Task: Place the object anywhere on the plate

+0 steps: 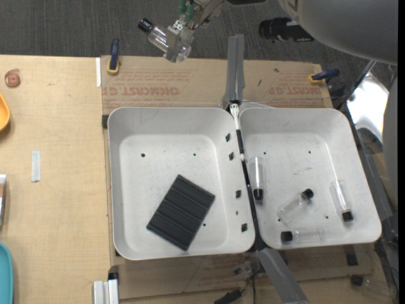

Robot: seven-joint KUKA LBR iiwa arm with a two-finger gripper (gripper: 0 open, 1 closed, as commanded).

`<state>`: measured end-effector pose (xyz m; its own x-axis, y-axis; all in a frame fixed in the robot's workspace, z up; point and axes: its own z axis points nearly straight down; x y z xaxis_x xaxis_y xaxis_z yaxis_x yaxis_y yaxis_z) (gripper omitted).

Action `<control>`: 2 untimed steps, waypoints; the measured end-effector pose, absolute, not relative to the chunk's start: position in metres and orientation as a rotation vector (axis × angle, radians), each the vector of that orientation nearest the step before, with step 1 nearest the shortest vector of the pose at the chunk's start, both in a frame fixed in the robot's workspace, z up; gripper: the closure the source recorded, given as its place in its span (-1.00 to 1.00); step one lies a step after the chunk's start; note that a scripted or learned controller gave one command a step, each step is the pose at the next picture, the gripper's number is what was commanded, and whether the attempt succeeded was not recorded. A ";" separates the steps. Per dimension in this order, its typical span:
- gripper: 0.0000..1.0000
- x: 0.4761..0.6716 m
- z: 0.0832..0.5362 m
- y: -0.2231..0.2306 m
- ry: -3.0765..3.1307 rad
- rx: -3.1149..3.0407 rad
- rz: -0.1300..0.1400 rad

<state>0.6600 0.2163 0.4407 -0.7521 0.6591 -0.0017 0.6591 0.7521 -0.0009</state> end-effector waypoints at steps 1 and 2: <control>1.00 0.661 0.449 0.215 2.937 1.108 -0.004; 1.00 0.662 0.456 0.215 2.937 1.110 -0.005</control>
<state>0.6624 0.2148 0.4562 -0.7500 0.6614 -0.0030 0.6614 0.7500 -0.0026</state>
